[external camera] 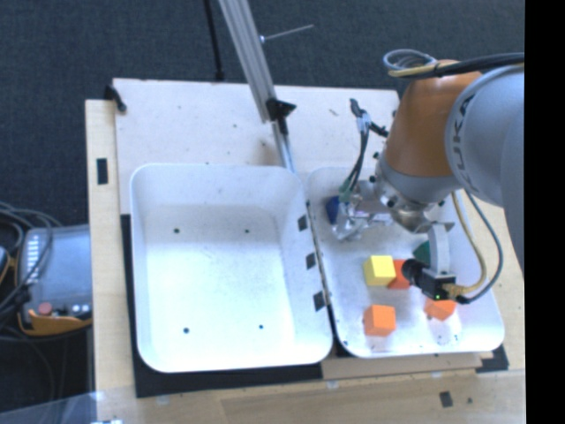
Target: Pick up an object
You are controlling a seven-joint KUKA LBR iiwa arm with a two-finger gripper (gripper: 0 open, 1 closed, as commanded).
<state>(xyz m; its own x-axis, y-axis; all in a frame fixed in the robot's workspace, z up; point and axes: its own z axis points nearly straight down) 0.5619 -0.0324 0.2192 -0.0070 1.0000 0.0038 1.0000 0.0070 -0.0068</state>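
My gripper (pixel 351 222) hangs low over the upper left part of the right bin (pixel 477 329), under the grey and orange arm (pixel 441 131). A blue object (pixel 333 208) lies just left of it, partly hidden by the metal of the gripper; whether they touch I cannot tell. A yellow cube (pixel 380 270) sits below the gripper in the middle of the bin. Against its right side is a small red object (pixel 402 278). An orange cube (pixel 380 319) rests near the bin's front wall. A green object (pixel 422 252) peeks out behind the wrist hardware.
The left bin (pixel 141 237) stands beside the right one, sharing a raised divider (pixel 316 263). A slanted aluminium post (pixel 256 69) rises behind the bins. Cables loop from the wrist over another orange piece (pixel 440 308) at the right bin's front right.
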